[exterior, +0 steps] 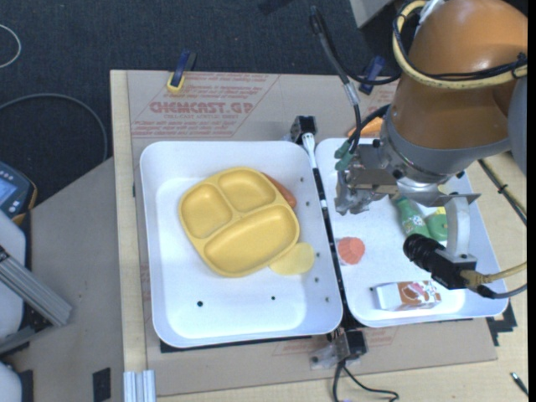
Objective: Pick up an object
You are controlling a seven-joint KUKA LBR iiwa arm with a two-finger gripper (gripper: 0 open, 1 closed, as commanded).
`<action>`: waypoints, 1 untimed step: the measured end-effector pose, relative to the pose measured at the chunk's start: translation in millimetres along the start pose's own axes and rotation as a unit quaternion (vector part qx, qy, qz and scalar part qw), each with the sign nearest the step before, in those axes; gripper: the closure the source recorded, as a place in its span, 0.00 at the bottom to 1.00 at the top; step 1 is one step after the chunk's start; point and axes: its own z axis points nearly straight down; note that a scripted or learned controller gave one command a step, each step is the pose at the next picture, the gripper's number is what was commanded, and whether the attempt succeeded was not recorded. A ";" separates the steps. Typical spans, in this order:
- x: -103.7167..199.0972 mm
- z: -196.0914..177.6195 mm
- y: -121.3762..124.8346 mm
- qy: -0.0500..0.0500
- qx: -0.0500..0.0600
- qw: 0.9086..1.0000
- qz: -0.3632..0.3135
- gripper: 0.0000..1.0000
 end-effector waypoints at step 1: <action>38.2 -115.2 0.6 0.002 -0.006 1.000 -0.002 1.00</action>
